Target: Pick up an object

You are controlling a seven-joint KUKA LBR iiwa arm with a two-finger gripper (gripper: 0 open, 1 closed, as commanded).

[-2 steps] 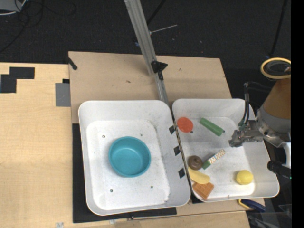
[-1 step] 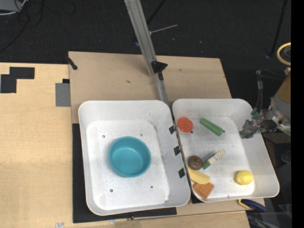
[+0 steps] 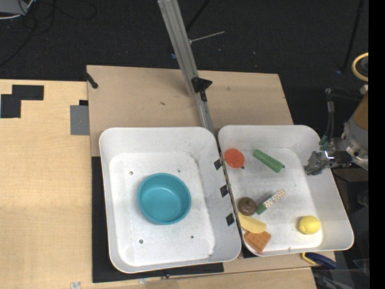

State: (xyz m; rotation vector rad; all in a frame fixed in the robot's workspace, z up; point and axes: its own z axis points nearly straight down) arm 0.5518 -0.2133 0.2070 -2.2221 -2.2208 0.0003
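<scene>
The right bin (image 3: 328,191) holds several small items: an orange-red round piece (image 3: 234,158), a green cylinder (image 3: 267,161), a brown round piece (image 3: 246,206), a small white spotted bar (image 3: 274,198), a yellow banana-like piece (image 3: 252,224), an orange waffle-like wedge (image 3: 258,240) and a yellow lemon (image 3: 309,224). My gripper (image 3: 314,164) hangs at the right rim of this bin, right of the green cylinder and above the lemon. Nothing shows between its tips.
The left bin (image 3: 120,155) holds a teal bowl (image 3: 164,198). A slanted metal rail (image 3: 183,53) runs from the top down to the gap between the bins. Black clips (image 3: 224,190) sit along the shared rim.
</scene>
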